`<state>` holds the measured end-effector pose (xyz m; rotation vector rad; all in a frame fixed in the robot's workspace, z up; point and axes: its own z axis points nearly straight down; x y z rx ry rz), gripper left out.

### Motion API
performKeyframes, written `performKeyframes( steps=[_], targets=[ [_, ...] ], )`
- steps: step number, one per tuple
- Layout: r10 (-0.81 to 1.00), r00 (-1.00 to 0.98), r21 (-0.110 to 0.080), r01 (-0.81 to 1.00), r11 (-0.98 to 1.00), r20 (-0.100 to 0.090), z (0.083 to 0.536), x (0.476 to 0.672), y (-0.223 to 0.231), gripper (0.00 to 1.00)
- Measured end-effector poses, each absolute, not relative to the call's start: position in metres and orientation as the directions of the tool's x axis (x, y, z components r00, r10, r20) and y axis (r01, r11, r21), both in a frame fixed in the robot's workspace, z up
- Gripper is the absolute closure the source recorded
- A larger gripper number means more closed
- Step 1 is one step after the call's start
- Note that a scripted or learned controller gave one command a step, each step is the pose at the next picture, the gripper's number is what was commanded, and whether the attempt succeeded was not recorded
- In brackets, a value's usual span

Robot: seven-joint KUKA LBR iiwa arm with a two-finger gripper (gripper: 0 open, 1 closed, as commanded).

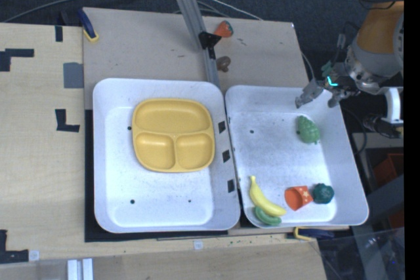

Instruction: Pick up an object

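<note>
The gripper (323,96) hangs over the far right corner of the right bin (275,141), its two grey fingers splayed apart with bare white floor showing between them. Nothing is held. The arm (377,36) leans in from three o'clock, orange band uppermost, so the wrist sits just off the rim; that looks like a staging pose, high and to one side, where it blocks little of what lies below.

Just at six o'clock from the fingers lies a pale green lumpy toy (307,129), alone on open floor and well apart from the bin walls. I'd judge it the easiest pick, since fingers could close on it from either side without scraping anything.

Further toward six o'clock, along the near wall, the rest is bunched up: a dark teal knobbly piece (322,193) touching an orange-red piece (297,197), then at nine o'clock from those a banana (264,199) lying across a small green item (267,218) pressed against the rim. Crowded like that, a grasp could nudge a neighbour or catch the wall.

At nine o'clock across the divide, the left bin (111,160) carries a yellow divided plate (174,134), flat and broad, poor for a two-finger pinch.
</note>
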<state>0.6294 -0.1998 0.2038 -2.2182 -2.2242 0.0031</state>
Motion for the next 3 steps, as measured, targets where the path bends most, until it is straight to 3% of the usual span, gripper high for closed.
performKeyframes(
  steps=[3],
  targets=[
    [1.0, -0.003, -0.002, 1.0, 0.003, -0.002, 0.087, 0.625, -0.2, 0.0]
  ],
)
